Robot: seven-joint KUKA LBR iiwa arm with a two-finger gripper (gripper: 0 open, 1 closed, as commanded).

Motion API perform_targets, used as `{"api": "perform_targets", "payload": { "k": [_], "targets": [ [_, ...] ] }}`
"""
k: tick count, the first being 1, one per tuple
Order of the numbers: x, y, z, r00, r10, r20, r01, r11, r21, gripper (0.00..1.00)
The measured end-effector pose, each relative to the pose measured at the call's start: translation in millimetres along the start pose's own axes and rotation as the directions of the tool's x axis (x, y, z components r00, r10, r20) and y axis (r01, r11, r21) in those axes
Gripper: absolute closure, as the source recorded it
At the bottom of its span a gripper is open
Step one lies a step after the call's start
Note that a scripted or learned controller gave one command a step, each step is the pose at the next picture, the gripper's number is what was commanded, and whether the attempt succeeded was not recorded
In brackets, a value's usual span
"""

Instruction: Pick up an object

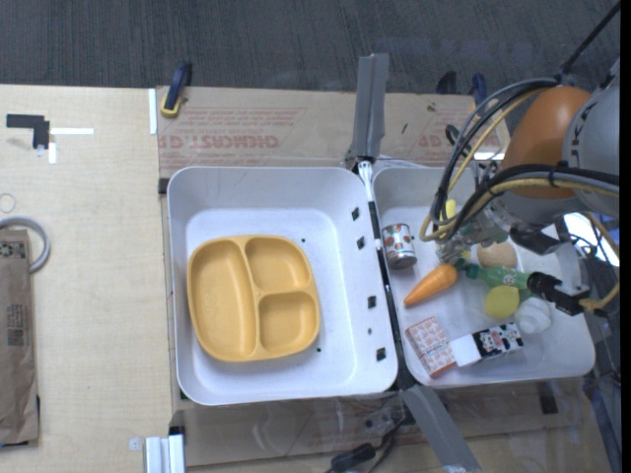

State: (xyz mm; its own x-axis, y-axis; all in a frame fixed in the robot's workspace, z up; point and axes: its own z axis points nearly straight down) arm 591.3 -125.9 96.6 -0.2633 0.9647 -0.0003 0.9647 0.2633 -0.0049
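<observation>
My gripper [463,247] hangs low over the back middle of the right bin [582,363], under a bundle of cables. It sits just above the thick end of an orange carrot [432,284] and next to a green item [496,274]. A small can [398,245] stands to the gripper's left by the bin wall. At the front of the bin lie a red-patterned box [431,347] and a black-and-white spotted pack [498,341]. A yellow-green round piece [501,302] and a white one [533,315] lie between them and the gripper.
The left bin [187,264] holds a yellow divided plate [254,297]. A grey divider post [371,106] rises behind the bins. A brown paper bag [15,333] lies on the bench at far left.
</observation>
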Motion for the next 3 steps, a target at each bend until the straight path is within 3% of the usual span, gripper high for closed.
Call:
{"api": "perform_targets", "payload": {
  "k": [1,2,3],
  "targets": [
    [14,-56,-89,0.988,0.153,-0.001,-0.153,0.988,0.0,1.0],
    [14,-56,-89,0.988,0.153,0.0,-0.153,0.988,0.0,0.0],
    [8,0,6,0.997,-0.071,0.001,0.071,0.997,-0.004,0.0]
  ]
}}
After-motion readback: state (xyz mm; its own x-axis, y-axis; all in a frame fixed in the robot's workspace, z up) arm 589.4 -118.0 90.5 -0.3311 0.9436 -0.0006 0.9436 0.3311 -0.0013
